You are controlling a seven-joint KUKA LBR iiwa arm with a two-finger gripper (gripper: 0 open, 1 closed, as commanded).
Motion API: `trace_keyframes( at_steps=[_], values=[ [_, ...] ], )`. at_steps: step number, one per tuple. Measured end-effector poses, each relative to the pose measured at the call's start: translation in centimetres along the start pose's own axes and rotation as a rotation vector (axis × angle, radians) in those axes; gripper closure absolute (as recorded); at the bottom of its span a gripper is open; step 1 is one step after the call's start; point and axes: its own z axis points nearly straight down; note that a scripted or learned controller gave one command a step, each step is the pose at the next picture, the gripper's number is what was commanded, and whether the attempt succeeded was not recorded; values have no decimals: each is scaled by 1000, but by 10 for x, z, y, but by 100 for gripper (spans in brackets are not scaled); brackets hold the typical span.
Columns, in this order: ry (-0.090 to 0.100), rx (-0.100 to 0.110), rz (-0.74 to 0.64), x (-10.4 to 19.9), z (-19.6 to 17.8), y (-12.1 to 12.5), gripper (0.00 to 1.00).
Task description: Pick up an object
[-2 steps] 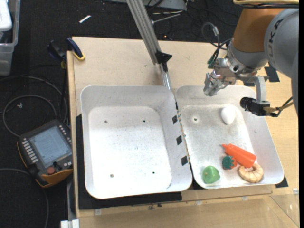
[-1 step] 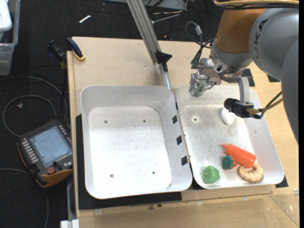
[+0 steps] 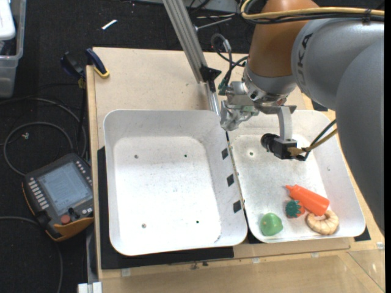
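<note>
Several small objects lie in the near right corner of the right bin (image 3: pixel 256 163): an orange carrot-shaped piece (image 3: pixel 308 199), a small dark green piece (image 3: pixel 294 209) touching it, a beige ring-shaped piece (image 3: pixel 322 223) and a round light green piece (image 3: pixel 271 224). My gripper (image 3: pixel 230 118) hangs over the far left corner of the right bin, close to the rim shared by the two bins. It is well apart from the objects and I see nothing in it.
The left bin (image 3: pixel 122 133) lies beside the right one, their rims meeting in the middle. A slanted metal bar (image 3: pixel 186 32) runs down to the far end of that rim, right by the gripper. A black fitting with cables (image 3: pixel 279 146) hangs off the wrist.
</note>
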Motion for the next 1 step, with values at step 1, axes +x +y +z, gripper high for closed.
trace_keyframes(
  at_steps=[1],
  values=[
    [0,-4,0,56,-11,-11,100]
  ],
)
